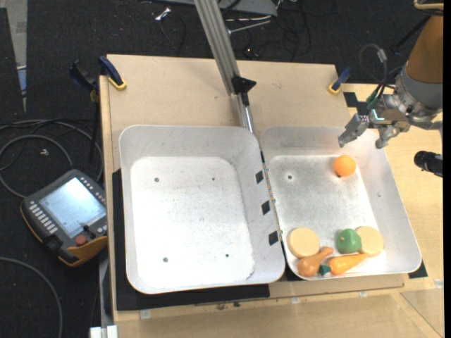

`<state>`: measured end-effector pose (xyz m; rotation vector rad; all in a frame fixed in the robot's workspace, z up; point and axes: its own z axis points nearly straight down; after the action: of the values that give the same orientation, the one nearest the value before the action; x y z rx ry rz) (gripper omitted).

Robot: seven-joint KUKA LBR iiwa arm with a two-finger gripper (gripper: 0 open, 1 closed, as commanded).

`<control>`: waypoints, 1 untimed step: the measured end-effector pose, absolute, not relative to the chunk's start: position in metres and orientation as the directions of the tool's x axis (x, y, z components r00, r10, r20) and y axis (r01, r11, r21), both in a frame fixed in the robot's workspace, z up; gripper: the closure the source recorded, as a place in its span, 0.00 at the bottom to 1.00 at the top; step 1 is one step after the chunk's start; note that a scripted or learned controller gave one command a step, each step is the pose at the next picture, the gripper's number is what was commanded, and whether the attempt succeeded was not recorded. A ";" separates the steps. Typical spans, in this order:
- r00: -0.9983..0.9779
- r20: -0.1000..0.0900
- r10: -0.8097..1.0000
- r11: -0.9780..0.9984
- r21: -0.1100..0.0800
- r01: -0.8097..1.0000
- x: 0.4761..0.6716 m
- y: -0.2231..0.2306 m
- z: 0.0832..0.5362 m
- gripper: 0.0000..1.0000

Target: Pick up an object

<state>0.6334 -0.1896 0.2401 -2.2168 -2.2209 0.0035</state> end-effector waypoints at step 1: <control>-0.003 -0.001 1.000 0.003 -0.002 1.000 0.634 -0.189 0.243 0.00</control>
<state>0.6338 -0.1895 0.2426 -2.2174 -2.2245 0.0023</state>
